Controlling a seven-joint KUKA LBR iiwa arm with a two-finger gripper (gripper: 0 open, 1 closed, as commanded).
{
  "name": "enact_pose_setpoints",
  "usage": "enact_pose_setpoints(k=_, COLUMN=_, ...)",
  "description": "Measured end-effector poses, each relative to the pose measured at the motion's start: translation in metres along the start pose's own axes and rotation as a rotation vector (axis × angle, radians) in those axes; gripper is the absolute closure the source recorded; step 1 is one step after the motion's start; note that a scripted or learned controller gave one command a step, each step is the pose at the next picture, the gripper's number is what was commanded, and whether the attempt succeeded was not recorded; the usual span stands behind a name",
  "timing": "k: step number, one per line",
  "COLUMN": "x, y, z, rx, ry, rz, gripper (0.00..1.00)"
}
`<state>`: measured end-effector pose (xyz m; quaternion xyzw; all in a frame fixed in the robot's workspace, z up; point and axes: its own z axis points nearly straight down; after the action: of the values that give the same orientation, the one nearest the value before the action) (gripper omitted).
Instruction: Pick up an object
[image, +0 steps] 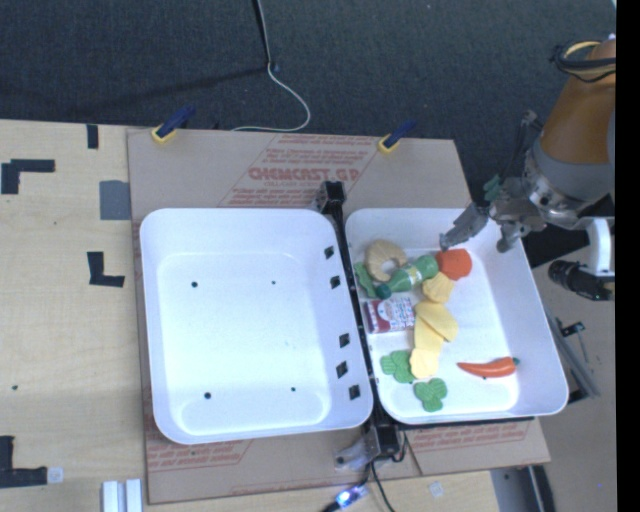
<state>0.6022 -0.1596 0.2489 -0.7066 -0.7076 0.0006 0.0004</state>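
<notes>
Cardboard (290, 175) covers the counter (60, 300) under two white bins. We note the left bin (240, 320) bare; the right bin (530, 340) holds toy food, including an orange ball (455, 263) and a red pepper (488, 368). At the ball's 1 o'clock the claw (482, 232) hangs released, fingers spread, grasping nothing.

You had the gripper (483, 232) hovering over the far edge of the right bin (535, 340), fingers spread with nothing between them. Below it lay an orange ball (455, 263), yellow pieces (432, 330) and a red pepper (487, 368). The left bin (240, 320) sat alongside.
</notes>
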Motion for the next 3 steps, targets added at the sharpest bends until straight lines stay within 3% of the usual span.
enact_pose_setpoints(k=1, x=-0.01, y=-0.023, z=0.16, rx=0.008, ry=0.003, rz=0.005, gripper=0.0)
enact_pose_setpoints(k=2, x=-0.01, y=-0.02, z=0.142, rx=0.001, ry=0.001, rz=0.0, gripper=1.0)
enact_pose_setpoints(k=3, x=0.005, y=-0.05, z=0.159, rx=-0.022, ry=-0.009, rz=0.004, gripper=1.0)
